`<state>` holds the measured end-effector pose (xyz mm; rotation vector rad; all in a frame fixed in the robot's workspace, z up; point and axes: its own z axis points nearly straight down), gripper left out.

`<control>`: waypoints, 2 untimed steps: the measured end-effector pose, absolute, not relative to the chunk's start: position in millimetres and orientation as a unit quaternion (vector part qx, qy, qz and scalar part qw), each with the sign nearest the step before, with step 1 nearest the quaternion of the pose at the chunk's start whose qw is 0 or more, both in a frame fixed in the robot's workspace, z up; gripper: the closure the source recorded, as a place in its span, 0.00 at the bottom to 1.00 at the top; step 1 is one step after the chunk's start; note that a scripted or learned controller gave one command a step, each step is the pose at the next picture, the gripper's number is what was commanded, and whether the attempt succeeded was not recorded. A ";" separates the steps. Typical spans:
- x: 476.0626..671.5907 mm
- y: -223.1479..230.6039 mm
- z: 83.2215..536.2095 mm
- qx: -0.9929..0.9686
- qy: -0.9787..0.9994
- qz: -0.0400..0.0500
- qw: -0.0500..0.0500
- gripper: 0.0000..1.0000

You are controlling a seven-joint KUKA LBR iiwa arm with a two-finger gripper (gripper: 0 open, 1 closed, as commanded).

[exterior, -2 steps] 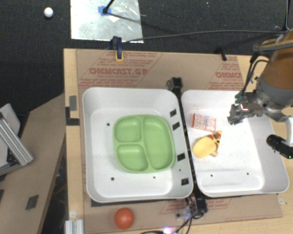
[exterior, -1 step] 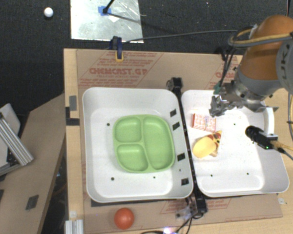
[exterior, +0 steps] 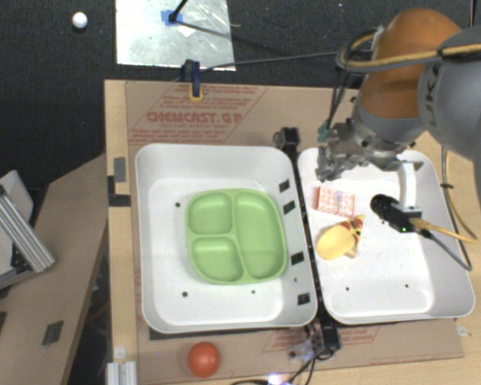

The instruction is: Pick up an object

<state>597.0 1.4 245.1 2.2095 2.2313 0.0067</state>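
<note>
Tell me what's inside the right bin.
A pink-patterned packet and a yellow object lie inside the right bin. The gripper hangs over its far left corner, hiding the floor beneath.

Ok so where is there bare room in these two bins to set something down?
The right bin has bare floor along its front, between the yellow toy and the near rim. The left bin has narrow bare strips around the green divided plate. It is crowded at the right bin's back left, where the gripper hangs by the pink packet.
</note>
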 end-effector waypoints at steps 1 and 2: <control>608.1 61.1 234.9 0.704 0.711 0.001 0.000 1.00; 622.6 111.0 233.2 0.704 0.710 0.002 0.001 1.00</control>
